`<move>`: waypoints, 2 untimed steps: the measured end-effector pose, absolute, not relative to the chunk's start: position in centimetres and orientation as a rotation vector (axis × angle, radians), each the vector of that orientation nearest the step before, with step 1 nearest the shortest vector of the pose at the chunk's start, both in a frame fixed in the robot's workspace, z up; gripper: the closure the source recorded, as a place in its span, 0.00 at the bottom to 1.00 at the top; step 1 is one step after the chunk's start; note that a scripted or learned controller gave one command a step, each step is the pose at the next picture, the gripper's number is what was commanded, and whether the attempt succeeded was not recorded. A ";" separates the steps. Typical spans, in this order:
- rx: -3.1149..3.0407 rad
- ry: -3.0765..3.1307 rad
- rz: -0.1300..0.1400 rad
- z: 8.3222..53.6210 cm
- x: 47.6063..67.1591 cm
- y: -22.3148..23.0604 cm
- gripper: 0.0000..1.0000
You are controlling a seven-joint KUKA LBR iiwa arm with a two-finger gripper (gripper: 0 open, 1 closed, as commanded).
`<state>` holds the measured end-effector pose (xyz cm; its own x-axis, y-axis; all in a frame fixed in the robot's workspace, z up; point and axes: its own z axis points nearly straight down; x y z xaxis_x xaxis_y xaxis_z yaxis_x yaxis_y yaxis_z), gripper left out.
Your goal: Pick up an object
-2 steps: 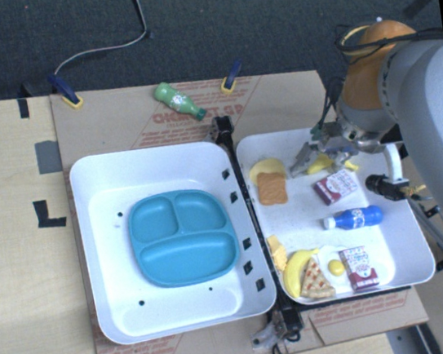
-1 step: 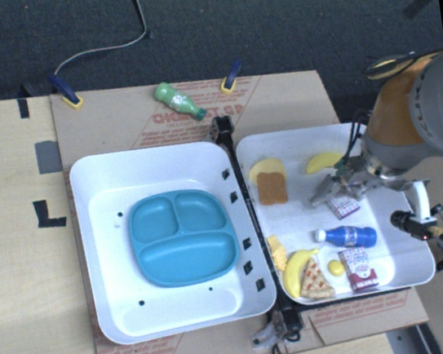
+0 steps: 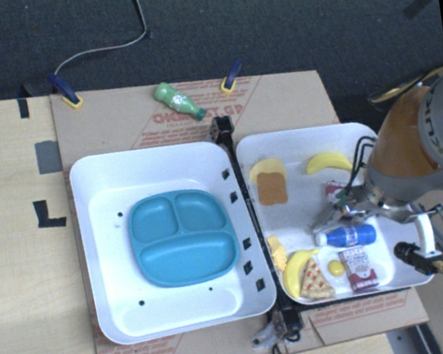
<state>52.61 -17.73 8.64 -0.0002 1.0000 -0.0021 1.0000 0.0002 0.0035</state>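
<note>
The gripper (image 3: 336,217) hangs low in the right bin (image 3: 282,142), right above a blue can (image 3: 352,236) lying on its side; whether it is apart or together cannot be made out. Just beyond the can sit a red packet (image 3: 358,268), a fried egg (image 3: 335,267) and a pizza slice (image 3: 315,283), with a banana (image 3: 327,163) and toast (image 3: 271,187) on the far side. The can's round body may roll or squirt away if pinched off-centre, and the crowded packet could get nudged or caught instead.

Robotics lab test bench.
I am working over clamped cardboard (image 3: 187,111), two white bins (image 3: 96,191), and trailing cable (image 3: 115,43).
</note>
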 end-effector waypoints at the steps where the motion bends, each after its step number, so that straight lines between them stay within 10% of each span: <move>1: 2.217 2.217 0.004 8.6 48.5 -14.3 0.00; 2: 2.215 2.220 0.005 8.6 55.4 -12.0 0.00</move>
<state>55.39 -12.00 8.63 -0.0021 1.0000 -0.0016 1.0000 0.0021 0.0061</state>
